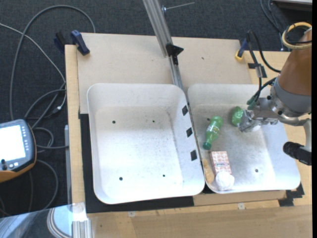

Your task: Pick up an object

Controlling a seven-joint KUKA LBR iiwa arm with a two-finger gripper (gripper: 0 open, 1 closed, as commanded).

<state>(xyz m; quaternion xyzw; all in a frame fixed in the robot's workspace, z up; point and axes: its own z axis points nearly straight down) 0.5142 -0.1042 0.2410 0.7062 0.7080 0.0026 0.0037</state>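
Observation:
In the right bin (277, 180) lie a green plastic bottle (212, 131) on its side, a small green object (237, 116), a pink and white carton (220, 160) and a white crumpled lump (224, 181). My gripper (246, 126) is low inside this bin, just right of the small green object and close against it. The bottle lies about a hand's width to the gripper's left. The wrist hides the gripper's tips from above.
The left bin (99, 103) sits beside the right one, split from it by a rim with black clips (188, 132). A metal pole (157, 21) slants over the back of the bench. A black part (297, 151) juts in at the right edge.

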